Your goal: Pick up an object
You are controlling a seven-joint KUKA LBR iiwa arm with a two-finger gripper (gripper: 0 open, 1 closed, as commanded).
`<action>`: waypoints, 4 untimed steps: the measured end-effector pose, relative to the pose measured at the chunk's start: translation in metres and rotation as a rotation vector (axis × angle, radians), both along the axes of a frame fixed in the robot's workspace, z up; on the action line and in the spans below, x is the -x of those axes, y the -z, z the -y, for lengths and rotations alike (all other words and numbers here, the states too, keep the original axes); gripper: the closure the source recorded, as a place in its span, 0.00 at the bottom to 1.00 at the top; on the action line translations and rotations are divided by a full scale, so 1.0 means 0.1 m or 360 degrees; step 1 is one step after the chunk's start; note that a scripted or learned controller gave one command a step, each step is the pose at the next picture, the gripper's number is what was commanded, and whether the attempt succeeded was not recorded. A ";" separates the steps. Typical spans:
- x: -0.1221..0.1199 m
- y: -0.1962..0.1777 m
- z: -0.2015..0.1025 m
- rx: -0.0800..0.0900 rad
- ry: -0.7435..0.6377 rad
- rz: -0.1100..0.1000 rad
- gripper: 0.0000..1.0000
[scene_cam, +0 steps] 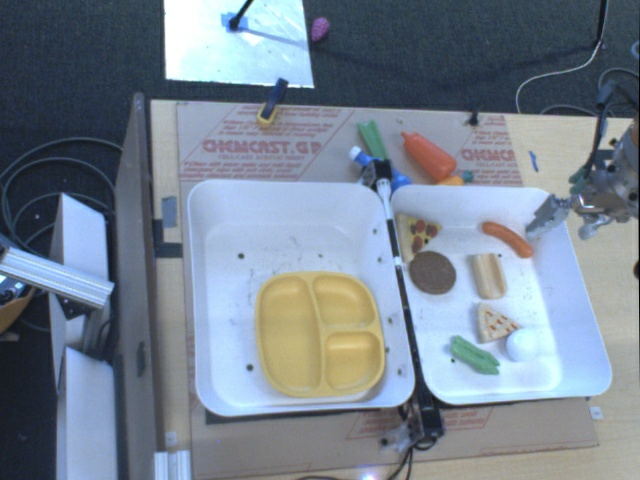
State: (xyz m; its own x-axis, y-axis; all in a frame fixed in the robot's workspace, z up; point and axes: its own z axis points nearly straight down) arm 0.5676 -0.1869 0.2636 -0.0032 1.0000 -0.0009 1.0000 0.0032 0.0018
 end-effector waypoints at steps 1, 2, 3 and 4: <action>-0.58 0.49 -0.21 -0.0001 -0.0008 0.0001 0.00; -0.32 1.28 0.09 -0.0002 0.0008 -0.0011 0.00; -0.91 1.71 0.03 0.0009 -0.0006 0.0019 0.00; -0.88 1.60 0.03 0.0003 -0.0006 0.0009 1.00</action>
